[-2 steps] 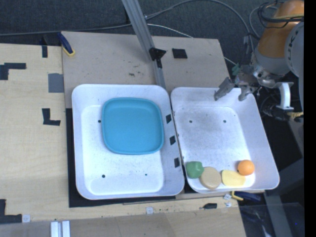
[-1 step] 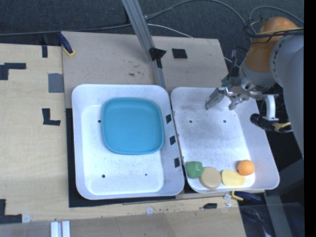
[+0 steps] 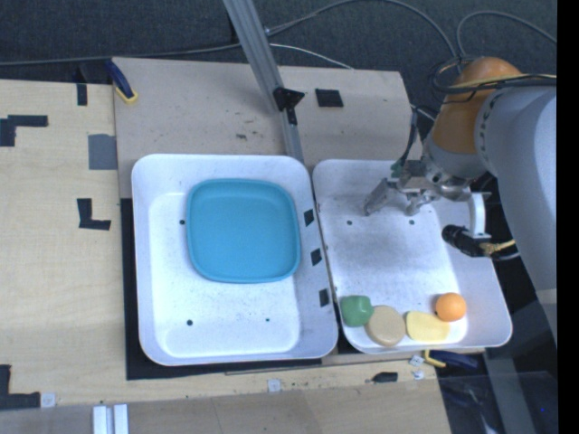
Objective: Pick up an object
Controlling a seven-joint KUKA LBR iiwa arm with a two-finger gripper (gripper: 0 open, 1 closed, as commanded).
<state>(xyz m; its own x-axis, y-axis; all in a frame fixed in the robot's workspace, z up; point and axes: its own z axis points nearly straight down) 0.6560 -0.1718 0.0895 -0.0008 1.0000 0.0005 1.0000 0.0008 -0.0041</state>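
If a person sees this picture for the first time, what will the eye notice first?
First, the large blue square plastic plate lying in the left white bin. Next, four small objects along the right white bin's near edge: green, tan, yellow and orange. The grey gripper hangs over that bin's far end.
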